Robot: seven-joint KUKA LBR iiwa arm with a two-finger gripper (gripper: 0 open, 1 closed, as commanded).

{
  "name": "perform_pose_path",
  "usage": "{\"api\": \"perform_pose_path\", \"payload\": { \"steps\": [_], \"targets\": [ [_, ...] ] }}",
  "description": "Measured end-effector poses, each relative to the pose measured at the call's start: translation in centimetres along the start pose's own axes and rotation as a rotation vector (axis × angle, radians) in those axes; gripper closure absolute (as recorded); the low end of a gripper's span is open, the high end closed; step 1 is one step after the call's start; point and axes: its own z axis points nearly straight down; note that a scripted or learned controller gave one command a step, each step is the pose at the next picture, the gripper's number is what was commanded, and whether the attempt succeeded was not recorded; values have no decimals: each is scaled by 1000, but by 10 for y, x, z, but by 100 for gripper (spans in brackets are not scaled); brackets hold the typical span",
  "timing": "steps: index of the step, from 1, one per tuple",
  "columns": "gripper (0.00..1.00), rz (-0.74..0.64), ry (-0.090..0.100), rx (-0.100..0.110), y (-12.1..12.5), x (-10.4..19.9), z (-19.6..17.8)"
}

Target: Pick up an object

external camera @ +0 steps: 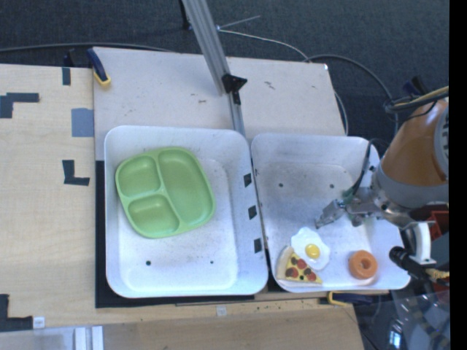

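Note:
In the right bin (pixel 306 159) three toy foods lie near the front edge: a fried egg (pixel 311 248), a pizza slice (pixel 298 268) and an orange doughnut (pixel 363 265). My gripper (pixel 332 214) hangs over the right bin, just above and right of the egg, reaching in from the right under the orange wrist band. Nothing is seen between its fingers. The left bin (pixel 131 268) holds a green divided plate (pixel 164 190).
A slanted metal pole (pixel 211 39) rises behind the bins, its foot at the gap between them. A blue and yellow clamp (pixel 98 68) sits at the bench's back left. Cables run at the right behind the arm.

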Motion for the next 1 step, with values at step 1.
{"api": "perform_pose_path", "payload": {
  "steps": [1],
  "targets": [
    [0, 1, -2, -8, 0, 0, 52]
  ]
}}
